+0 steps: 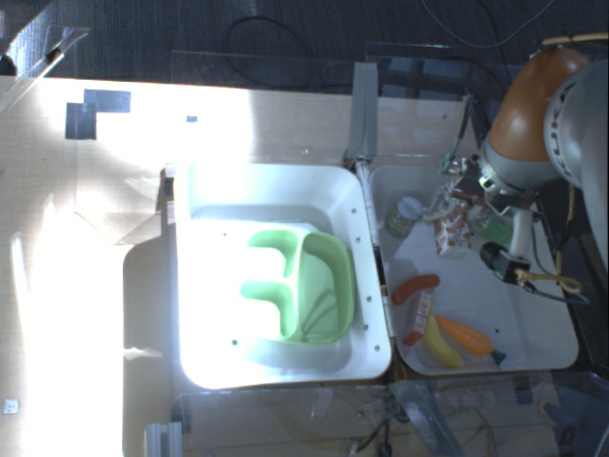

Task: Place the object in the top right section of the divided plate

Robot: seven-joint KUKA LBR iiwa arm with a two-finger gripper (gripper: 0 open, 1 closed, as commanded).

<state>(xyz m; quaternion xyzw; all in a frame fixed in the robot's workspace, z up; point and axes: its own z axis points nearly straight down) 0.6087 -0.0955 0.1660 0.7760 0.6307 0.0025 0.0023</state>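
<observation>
At the gripper (464,187): impossible to tell whether spread or closed, with shadow and a crumpled packet (455,225) crowding the tip. Probably the object meant, judging by closeness alone: just beside the gripper, toward the far edge of the right bin (538,317), not visibly pinched. Risks from here, offered as judgement only: closing on a loose fold and coming up with nothing, given such a light, creased wrapper; pushing the packet sideways into the small round tin (403,219) near the bin's far left corner; losing it on the carry over the two rims between the bins; letting go over the wrong section, given low ridges and hard glare across the target. Elsewhere in the right bin: a red sausage (416,288) close to the left wall about halfway along, then a banana (440,343) and a carrot (466,335) touching each other near the near edge. In the left bin (276,171): a green divided plate (324,274), set toward the right wall and near edge, with nothing to be made out in any section, though partly washed out by the light.
</observation>
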